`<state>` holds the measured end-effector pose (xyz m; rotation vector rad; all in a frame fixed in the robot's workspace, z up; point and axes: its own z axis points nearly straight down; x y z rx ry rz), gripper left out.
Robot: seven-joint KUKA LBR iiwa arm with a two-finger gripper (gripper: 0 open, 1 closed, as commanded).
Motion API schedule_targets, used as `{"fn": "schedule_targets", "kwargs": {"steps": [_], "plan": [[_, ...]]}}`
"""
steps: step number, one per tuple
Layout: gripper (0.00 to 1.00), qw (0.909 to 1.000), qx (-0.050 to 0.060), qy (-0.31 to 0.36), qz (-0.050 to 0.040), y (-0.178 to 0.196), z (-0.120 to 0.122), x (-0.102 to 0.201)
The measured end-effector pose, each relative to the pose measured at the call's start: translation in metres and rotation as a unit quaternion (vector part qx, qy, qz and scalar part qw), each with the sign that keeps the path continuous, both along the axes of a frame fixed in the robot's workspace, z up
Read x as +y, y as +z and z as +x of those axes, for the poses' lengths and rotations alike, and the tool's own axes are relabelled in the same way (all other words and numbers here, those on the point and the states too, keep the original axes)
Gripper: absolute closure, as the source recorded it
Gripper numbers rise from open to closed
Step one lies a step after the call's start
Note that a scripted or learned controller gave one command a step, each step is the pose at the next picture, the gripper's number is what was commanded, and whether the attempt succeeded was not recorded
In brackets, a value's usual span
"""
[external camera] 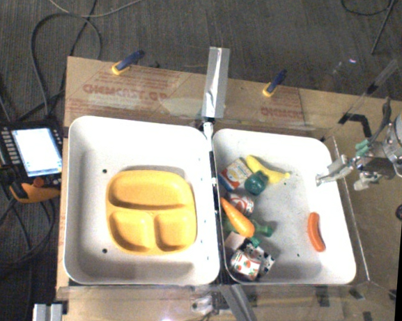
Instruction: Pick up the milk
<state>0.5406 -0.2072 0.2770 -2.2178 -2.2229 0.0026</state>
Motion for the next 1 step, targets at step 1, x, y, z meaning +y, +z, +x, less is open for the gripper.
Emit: {"fn": "schedule_targets", "kwargs": {"steps": [1], "plan": [[0.0, 0.9994, 0.001, -0.035, 0.0006, -0.1502, 0.0094, 0.0532]]}}
